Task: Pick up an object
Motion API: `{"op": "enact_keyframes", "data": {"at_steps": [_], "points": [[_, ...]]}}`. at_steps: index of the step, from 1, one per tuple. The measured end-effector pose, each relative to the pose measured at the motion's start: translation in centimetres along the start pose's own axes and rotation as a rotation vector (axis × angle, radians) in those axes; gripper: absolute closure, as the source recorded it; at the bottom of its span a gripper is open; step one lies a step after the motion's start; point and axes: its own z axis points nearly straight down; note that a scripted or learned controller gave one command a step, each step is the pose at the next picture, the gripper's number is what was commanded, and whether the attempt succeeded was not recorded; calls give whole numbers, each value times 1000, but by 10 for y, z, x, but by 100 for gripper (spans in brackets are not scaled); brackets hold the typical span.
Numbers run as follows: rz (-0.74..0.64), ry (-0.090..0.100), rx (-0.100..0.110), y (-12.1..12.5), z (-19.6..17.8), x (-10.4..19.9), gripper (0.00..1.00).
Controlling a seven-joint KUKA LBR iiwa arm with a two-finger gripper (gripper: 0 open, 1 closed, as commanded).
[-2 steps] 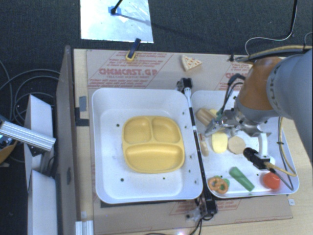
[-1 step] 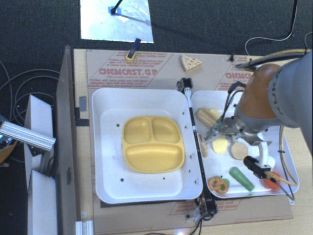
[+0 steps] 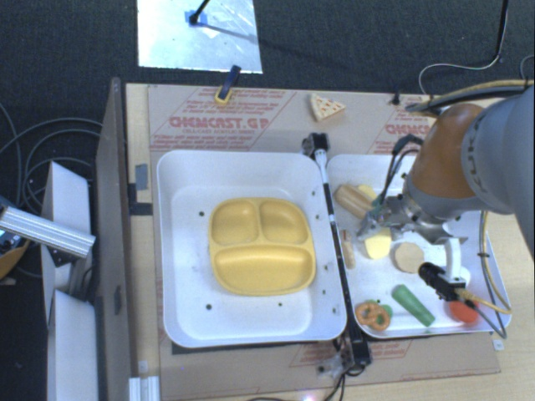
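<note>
- Over the right bin (image 3: 493, 261): grey arm (image 3: 493, 153) with an orange band, reaching in from the right, wrist tilted down and leftward.
- At the arm's tip: gripper (image 3: 374, 224), low above the bin's left-middle part, just over a pale yellow piece (image 3: 378, 246).
- Gripper open or closed: cannot tell at this angle; nothing visibly between its tips.
- Just left and above the gripper: tan bread-roll shape (image 3: 354, 198), near the bin's left wall.
- Right of the yellow piece, touching or nearly so: round beige disc (image 3: 408, 258).
- Along the bin's near edge: green pod-like item (image 3: 413, 304), lying at a slant, with an orange and green round toy (image 3: 373, 315) to its left and a red-orange item (image 3: 462, 312) to its right.
- In the left bin (image 3: 180, 224): 1 yellow tray (image 3: 261, 246) with 3 compartments, sitting near the middle.
- Outside both bins, on the worktop (image 3: 368, 119) behind them: pizza-slice toy (image 3: 326, 106), and a small yellow and blue clip-like piece (image 3: 226, 86) further left.
- Between the 2 bins: dark strip (image 3: 333, 224) running front to back.
</note>
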Motion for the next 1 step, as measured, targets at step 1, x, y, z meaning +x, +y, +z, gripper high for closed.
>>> {"op": "enact_keyframes", "data": {"at_steps": [1], "points": [[-10, 3, -8, -4, -95, 67, 100]]}}
